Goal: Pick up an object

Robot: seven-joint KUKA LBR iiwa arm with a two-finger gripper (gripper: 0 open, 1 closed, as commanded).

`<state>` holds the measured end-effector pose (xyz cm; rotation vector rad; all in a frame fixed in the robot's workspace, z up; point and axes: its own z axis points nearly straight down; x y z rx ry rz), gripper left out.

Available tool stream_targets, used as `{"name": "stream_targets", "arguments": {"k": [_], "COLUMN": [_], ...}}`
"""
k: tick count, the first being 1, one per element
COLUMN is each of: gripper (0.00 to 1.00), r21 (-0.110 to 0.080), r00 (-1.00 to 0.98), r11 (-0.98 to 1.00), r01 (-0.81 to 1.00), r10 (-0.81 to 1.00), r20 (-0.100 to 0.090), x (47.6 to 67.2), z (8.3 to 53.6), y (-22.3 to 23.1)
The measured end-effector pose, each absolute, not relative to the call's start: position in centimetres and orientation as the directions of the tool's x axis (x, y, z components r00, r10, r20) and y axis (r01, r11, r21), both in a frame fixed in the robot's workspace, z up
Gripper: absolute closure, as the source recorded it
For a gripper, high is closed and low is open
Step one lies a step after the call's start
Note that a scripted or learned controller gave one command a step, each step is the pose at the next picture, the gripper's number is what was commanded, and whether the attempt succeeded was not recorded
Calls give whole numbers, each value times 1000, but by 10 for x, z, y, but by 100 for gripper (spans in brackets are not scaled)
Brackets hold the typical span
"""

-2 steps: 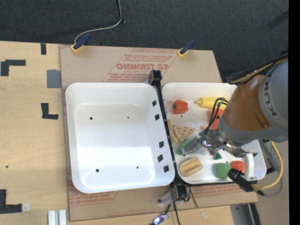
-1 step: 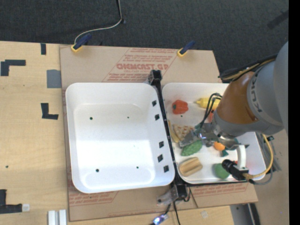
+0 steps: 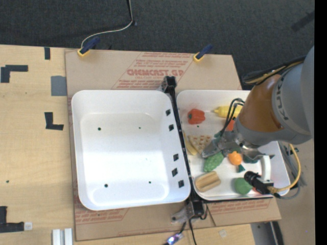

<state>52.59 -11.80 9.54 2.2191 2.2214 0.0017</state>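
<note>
Low in the right bin (image 3: pixel 265 200), the claw (image 3: pixel 218 148) hangs over a green toy vegetable (image 3: pixel 213 162), with an orange ball (image 3: pixel 235 158) just beside it (whether its fingers are apart or together I cannot tell). Around them lie a red pepper (image 3: pixel 196 116), a yellow piece (image 3: pixel 222 111), a tan bread roll (image 3: pixel 207 180) and a green lump (image 3: pixel 242 186). Nothing appears lifted, so the grasp itself is probably not yet made.

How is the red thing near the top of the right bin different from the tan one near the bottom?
The red item is rounded and bright; the tan item is longer, log-shaped and dull. The red item sits toward the far end of the right bin; the tan item lies by its near edge, tilted. Both lie close to the divider, untouched.
</note>
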Motion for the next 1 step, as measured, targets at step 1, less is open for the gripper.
{"name": "stream_targets", "arguments": {"k": [1], "gripper": [100], "r21": [9], "r00": [-10], "r11": [10], "r01": [1000], "r10": [1000], "r20": [1], "x": [573], "z": [190], "y": [-42]}}
